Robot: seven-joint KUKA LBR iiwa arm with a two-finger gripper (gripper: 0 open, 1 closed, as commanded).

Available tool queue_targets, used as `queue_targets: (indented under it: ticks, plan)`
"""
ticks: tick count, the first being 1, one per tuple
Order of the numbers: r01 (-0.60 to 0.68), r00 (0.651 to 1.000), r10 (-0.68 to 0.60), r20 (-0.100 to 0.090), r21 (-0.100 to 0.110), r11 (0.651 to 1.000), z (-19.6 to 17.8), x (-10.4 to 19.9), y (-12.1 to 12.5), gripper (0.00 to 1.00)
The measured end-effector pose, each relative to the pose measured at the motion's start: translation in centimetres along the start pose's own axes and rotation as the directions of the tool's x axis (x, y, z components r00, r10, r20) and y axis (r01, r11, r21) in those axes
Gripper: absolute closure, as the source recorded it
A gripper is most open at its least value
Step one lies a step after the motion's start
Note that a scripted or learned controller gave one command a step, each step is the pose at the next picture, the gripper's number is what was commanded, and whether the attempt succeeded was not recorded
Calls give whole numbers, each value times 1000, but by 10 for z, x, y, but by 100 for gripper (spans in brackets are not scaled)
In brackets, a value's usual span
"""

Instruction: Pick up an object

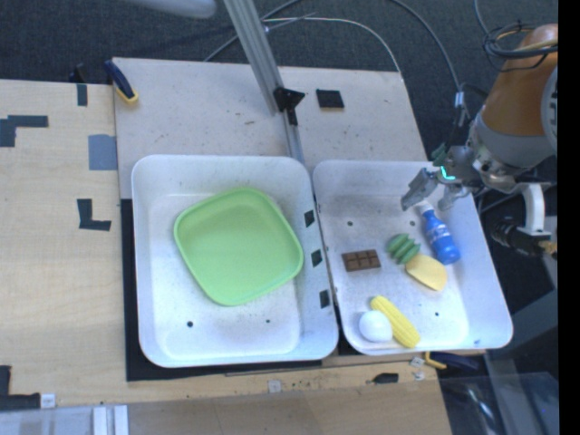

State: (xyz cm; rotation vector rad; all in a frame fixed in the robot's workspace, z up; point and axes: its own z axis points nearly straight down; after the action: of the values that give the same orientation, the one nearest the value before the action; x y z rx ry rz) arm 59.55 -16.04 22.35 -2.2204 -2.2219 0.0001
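Note:
My gripper [433, 195] hangs over the far right part of the right bin [362, 184], its two grey fingers spread open. Just below it lies a blue bottle [442, 241] with a white cap that points up toward the fingertips; nothing is gripped between them. Left of the bottle sits a small green ridged piece [401, 246], and a yellow wedge [427, 273] lies just below the bottle. A brown chocolate bar [361, 261] rests mid-bin. Near the front edge are a yellow corn cob [397, 322] and a white ball [372, 326], touching each other.
The left bin [154, 198] holds a light green square plate [237, 245]. A grey metal pole [263, 53] rises behind the bins, and cables run across the back right. The arm's orange band [517, 98] is at the right.

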Motion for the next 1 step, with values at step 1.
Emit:
queue_targets:
  ticks: [1]
  plan:
    - [0,1000,0,0,0,1000,0,0,0,0]
